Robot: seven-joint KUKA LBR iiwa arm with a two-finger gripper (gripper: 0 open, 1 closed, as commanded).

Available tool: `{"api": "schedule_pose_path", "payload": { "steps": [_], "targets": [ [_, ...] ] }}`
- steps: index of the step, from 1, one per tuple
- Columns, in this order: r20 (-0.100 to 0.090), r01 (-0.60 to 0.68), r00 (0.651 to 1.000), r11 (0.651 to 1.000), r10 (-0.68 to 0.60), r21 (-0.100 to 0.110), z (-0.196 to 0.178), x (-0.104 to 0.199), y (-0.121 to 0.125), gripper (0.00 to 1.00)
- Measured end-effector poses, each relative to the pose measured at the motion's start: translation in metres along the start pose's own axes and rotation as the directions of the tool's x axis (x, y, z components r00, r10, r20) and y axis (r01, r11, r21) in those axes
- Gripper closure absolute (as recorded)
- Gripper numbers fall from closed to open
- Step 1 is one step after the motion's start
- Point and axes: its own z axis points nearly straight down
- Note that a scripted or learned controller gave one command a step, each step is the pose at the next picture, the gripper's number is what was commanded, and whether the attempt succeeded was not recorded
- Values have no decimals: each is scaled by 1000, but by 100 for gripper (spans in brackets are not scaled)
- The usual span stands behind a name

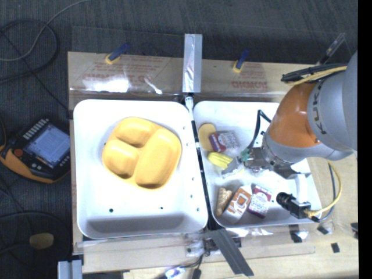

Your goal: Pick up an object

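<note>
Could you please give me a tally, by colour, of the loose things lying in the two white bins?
Yellow: 2, the large moulded piece and the small yellow item
Tan or beige: 2
Maroon or purple packets: 2
Orange packet: 1
Total: 7

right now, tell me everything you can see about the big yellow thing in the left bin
The big yellow thing is a soft-looking, puffy lump with three rounded lobes, like a cushion or foam bread, matte and golden yellow with darker shading along its lower edge. It lies flat on the floor of the left bin, toward the middle and upper part, well apart from the walls. Nothing touches it but the bin floor; the gripper is over in the other bin.
</note>
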Motion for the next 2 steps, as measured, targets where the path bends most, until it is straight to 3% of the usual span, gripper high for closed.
{"api": "schedule_pose_path", "payload": {
  "steps": [1,2],
  "targets": [
    [4,48,999,999,-47,-13,11,-6,63,0],
    [3,74,997,997,-74,-1,-30,-40,84,0]
  ]
}}
